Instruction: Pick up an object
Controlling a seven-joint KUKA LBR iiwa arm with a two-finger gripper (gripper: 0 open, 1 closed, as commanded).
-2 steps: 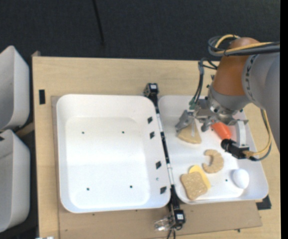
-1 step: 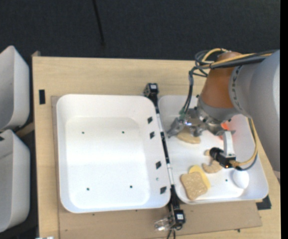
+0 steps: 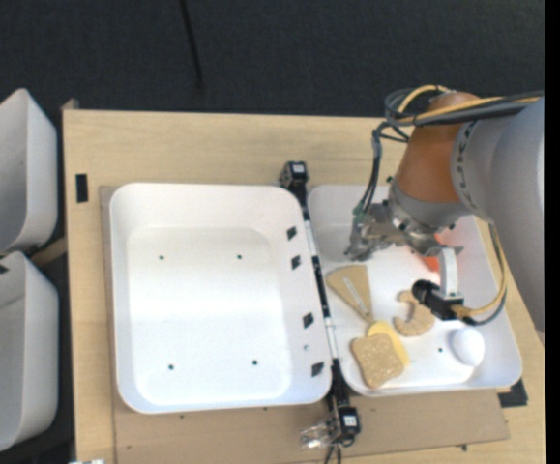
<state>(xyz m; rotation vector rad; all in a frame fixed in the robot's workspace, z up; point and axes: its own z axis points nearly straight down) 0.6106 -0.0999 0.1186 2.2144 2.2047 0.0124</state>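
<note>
Overhead, the jaws [image 3: 365, 242] hang above the right bin [image 3: 330, 211]; opening: cannot tell

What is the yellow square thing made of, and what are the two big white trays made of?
The yellow square looks like a sponge or foam: its top is rough, dull and speckled. I can't be sure. The left bin and right bin look like smooth, slightly glossy moulded plastic, with rounded corners and thin rims.

A tan wedge [image 3: 351, 289], a beige sponge-like block [image 3: 379, 357] and a white egg-shaped piece [image 3: 467, 345] lie in the right bin [image 3: 512, 361].
</note>
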